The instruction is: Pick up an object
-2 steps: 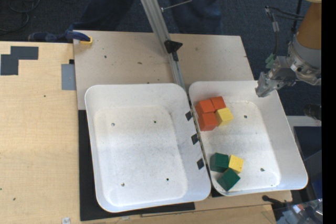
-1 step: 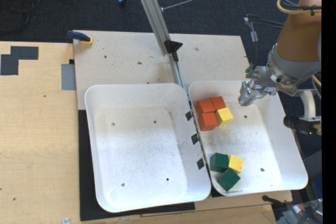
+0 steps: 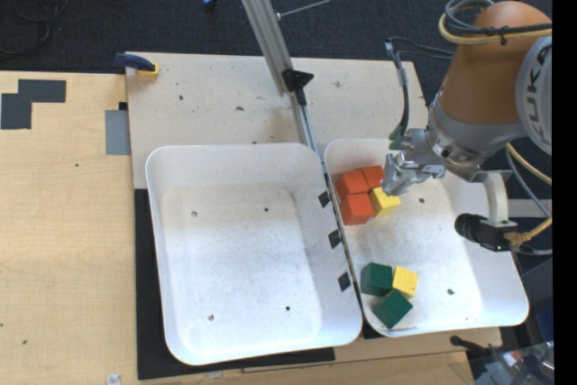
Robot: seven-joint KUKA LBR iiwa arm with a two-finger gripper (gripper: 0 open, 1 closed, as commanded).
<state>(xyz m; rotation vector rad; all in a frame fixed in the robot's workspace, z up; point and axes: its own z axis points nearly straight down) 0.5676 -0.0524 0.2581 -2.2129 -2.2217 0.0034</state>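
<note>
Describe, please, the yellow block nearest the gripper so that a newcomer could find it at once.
Start at the right-hand white bin, the one the arm reaches into. By its left wall, in the far half, lie orange blocks; the small yellow block touches their right side, just below the gripper. The other yellow block lies nearer the camera, beside green blocks.

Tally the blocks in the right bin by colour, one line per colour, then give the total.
Orange blocks: 2
Yellow blocks: 2
Green blocks: 2
Total: 6, all in the right bin.
</note>
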